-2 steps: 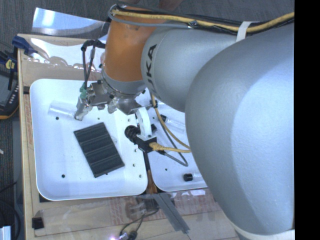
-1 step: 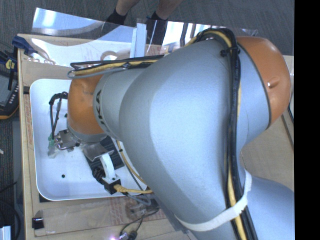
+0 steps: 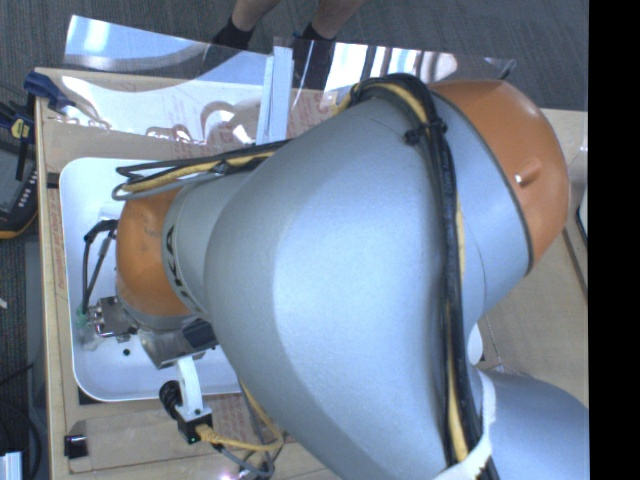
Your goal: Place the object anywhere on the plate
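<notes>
Grey carpet runs along the top of the camera view, where a person's legs (image 3: 290, 8) stand at twelve o'clock behind a clear shield (image 3: 200, 53) at the bench's back edge. Most of the view from the centre out to four o'clock is taken by the arm (image 3: 360, 298), grey shell with black and yellow cables (image 3: 445, 218) strapped along it. Its orange wrist band (image 3: 140, 258) sits at nine o'clock over the left bin (image 3: 70, 198), and the gripper (image 3: 105, 323) hangs below it toward eight o'clock, buried in brackets and hoses, so whether it is open or closed cannot be told from here.

Judging by that pose, the arm is working down inside the left bin, either reaching for the object or carrying it; neither object nor plate can be made out under the arm, so which step is in hand is unclear. The next move calls for a lift clear of the bin wall, then travel to wherever the plate lies.

Of the bin's contents, just a bare white strip of floor shows along its nine o'clock side
</notes>
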Available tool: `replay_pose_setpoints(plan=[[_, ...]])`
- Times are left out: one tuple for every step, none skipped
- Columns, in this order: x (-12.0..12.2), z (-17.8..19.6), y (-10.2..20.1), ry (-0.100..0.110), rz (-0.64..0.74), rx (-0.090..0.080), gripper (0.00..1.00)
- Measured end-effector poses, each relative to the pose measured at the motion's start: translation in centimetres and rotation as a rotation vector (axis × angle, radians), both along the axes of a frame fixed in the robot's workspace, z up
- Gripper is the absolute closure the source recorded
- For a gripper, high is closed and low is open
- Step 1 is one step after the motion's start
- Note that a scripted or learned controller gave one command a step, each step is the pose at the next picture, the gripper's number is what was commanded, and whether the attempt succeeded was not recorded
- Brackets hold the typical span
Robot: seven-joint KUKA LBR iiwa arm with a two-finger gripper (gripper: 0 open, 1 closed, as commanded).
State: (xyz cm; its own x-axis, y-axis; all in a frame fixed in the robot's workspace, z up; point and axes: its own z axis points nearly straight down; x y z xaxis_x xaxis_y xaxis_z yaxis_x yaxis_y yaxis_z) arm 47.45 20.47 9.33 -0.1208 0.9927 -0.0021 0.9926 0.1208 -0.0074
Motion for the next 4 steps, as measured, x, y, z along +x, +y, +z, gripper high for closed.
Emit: replay_pose_setpoints(plan=[[0.0, -0.2, 0.4, -0.004, -0.373, 0.0, 0.0], [0.1, 7.2, -2.5, -0.003, -0.439, 0.001, 0.0], [0.1, 9.6, -8.7, -0.003, -0.459, 0.001, 0.0], [-0.1, 2.0, -2.0, 0.003, -0.689, -0.004, 0.0]])
